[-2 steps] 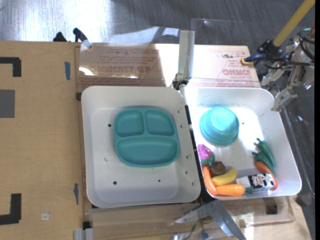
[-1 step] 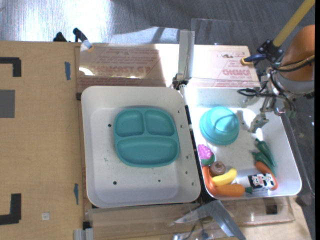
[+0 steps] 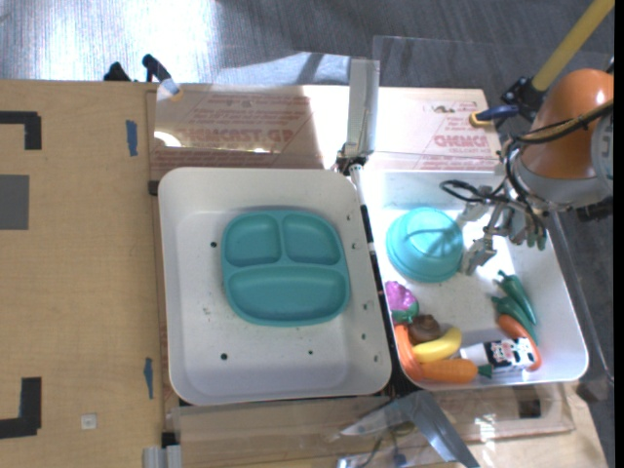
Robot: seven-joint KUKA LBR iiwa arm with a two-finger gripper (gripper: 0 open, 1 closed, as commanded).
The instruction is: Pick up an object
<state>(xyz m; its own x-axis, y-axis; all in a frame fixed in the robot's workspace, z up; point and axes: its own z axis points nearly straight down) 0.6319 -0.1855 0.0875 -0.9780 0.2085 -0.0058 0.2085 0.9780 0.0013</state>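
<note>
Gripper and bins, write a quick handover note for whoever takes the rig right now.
Gripper: over the right bin, beside the teal bowl, nothing seen between its fingers; open or shut is unclear.
Right bin: bowl lying tilted near the back; at the front a purple toy, banana, orange carrot, a second carrot with green top, and a small white carton.
Left bin: teal divided plate.
Done: nothing picked yet.
Left: grasp one object and lift it.
</note>
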